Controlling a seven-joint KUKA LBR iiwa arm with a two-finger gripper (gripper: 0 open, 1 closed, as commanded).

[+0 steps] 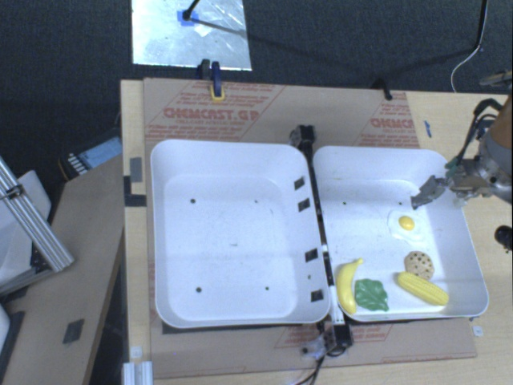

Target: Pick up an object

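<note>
The right bin [361,167] holds several toy foods. A fried egg [406,224] lies near its right wall. A brown cookie [418,263] sits below it, beside a yellow corn cob [422,289]. A banana [348,285] and a green leafy piece [371,294] lie at the bin's front left. My gripper [427,191] hangs over the bin's right side, just above and to the right of the egg, with nothing visibly held. The arm enters from the right edge.
The left bin [232,231] stands next to the right one, joined by black clips [309,207] along the shared walls. A metal sheet [191,22] lies at the back. An aluminium rail [32,223] sticks in from the left.
</note>
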